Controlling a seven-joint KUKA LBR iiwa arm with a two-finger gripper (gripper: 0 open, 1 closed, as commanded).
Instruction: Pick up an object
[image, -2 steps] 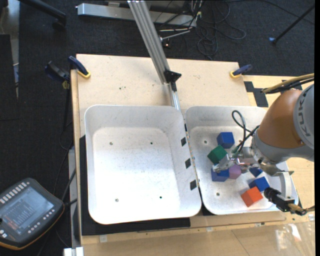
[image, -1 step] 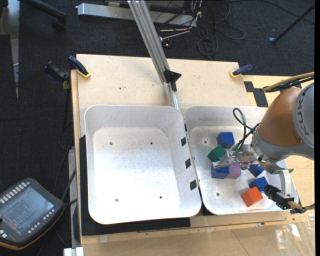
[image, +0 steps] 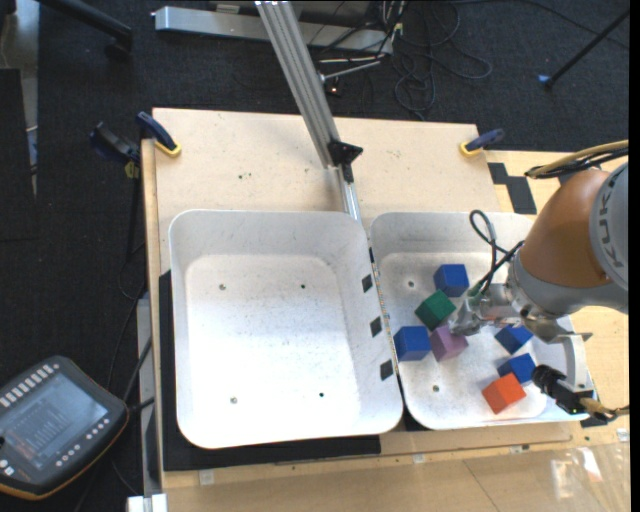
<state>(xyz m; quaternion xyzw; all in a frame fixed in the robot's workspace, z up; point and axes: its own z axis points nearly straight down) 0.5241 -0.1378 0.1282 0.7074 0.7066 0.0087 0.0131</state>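
The right bin (image: 395, 235) holds several small blocks. A blue cube (image: 451, 279) lies at the back, a green block (image: 435, 309) below it, a blue cube (image: 412, 343) nearer the divider, a purple block (image: 448, 343) beside it. More blue pieces (image: 516, 338) (image: 519, 367) and an orange-red cube (image: 503, 393) sit toward the front right. My gripper (image: 470, 318) reaches down from the right, its tip just right of the green block and above the purple one. The arm's orange band (image: 570, 235) looms over the bin's right side.
The left bin (image: 185, 240) sits beside the right one, sharing a divider (image: 375, 300). A metal pole (image: 305, 85) slants in from the top to the bins' back edge. Clamps (image: 160, 135) (image: 480, 142) grip the board's far corners. A teach pendant (image: 50, 425) lies at lower left.
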